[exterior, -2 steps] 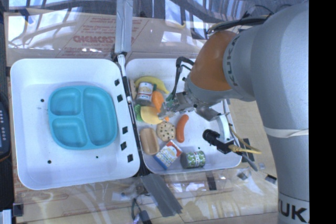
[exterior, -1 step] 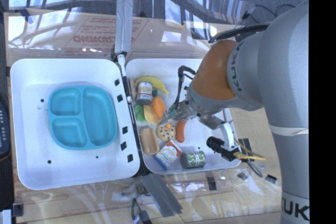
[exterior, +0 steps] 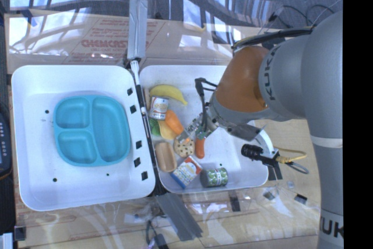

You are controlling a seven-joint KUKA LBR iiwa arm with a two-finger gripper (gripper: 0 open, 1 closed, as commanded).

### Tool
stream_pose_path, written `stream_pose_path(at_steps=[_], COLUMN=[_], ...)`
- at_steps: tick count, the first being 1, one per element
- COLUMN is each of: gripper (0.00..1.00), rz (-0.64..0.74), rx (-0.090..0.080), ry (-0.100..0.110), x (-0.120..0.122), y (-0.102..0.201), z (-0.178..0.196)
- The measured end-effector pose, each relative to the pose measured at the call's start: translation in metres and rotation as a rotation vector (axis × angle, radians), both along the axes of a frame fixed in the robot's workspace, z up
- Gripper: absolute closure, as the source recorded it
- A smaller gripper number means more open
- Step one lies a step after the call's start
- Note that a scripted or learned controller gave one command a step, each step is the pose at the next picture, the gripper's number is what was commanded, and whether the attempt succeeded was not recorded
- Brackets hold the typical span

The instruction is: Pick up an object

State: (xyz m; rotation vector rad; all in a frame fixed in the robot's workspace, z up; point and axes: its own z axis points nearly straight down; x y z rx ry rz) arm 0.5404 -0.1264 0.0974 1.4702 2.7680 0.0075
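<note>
Two white bins share your bench; the right bin [exterior: 245, 181] holds the toy food. You'll see the gripper [exterior: 197, 130] down over a small carrot [exterior: 200, 147], long axis roughly up-down in view. Whether the carrot is clamped can't be told. A banana [exterior: 168, 93] lies farther back.

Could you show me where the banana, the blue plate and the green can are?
banana [exterior: 168, 93]: camera view, middle of its yellow curve.
blue plate [exterior: 92, 129]: camera view, ridge between its compartments.
green can [exterior: 215, 177]: camera view, its side label.
</note>
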Motion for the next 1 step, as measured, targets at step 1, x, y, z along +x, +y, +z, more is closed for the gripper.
stream_pose_path(at_steps=[1], gripper=[1.0], rz=[0.017], rx=[-0.001], ry=[0.002], x=[0.0313], y=[0.0566], z=[0.123])
